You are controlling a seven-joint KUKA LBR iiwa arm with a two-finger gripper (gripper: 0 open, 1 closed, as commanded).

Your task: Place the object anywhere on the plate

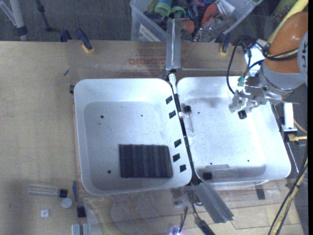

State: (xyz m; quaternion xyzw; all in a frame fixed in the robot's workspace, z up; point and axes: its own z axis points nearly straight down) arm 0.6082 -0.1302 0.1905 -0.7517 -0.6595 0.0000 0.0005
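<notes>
White plastic walls framed the scene as the grey arm with its orange band (288, 28) reached in from the right, its two-finger gripper (240, 106) hanging over the upper right part of the right-hand shallow white bin (274, 165). Whether its fingers were parted or closed could not be told from above, and nothing could be seen between them. A small clear tube-like object with a dark cap (187, 117), possibly a vial, lay in the right bin hard against the dividing edge, well apart from the gripper, with bare floor open between them. A dark ribbed rectangular plate (145, 161) lay flat on the floor of the left-hand shallow white bin (98, 94), near its front wall, with open room above and to its left. The bins stood side by side on a pale wooden bench (34, 106). Behind them sat a clear plastic tub of mixed colourful items (190, 6).
</notes>
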